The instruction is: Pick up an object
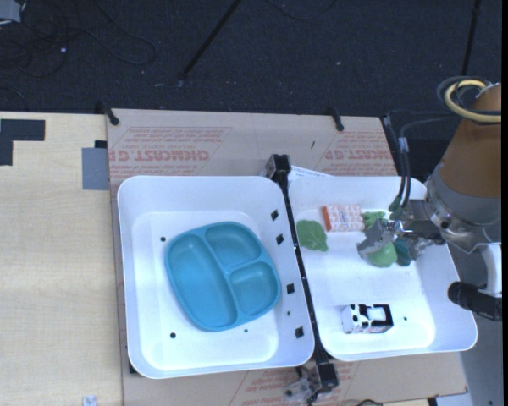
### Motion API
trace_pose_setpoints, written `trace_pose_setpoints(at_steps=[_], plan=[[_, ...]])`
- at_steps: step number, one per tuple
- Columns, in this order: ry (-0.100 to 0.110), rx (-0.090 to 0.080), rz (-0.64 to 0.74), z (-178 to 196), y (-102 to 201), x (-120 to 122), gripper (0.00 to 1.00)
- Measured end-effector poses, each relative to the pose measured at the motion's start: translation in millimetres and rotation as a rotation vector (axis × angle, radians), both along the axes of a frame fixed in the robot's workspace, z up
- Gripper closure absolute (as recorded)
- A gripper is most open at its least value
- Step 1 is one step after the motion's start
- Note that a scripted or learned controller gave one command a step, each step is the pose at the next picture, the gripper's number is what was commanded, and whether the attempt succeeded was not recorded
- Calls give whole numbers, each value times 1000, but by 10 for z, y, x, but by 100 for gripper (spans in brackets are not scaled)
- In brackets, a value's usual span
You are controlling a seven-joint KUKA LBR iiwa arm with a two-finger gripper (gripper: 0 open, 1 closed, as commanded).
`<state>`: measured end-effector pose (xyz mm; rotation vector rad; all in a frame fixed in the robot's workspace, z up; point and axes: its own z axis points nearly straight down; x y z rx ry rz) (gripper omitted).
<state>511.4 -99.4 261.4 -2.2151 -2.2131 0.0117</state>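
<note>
The arm reaches in from the right, and my gripper (379,242) is low in the right bin (440,332), near its right side. A light green round object (382,254) lies right under the fingertips, next to a small teal piece (404,259). Whether the green object is between the fingers is not clear from this angle. Another green lump (312,235) rests at the bin's left side. A red and white packet (343,217) lies toward the back. A black and white toy (367,318) sits near the front.
The left bin (144,227) holds a blue divided plate (223,273). A black divider with clips (289,252) runs between the bins. Cardboard lies under both bins, with a wooden bench surface to the left.
</note>
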Motion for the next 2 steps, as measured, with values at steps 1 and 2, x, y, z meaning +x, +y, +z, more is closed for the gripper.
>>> trace_pose_setpoints(at_steps=[1, 2], plan=[[-9, -1, 1, 44, -2, 15, 0], [-5, 0, 1, -399, 8, -33, 0]])
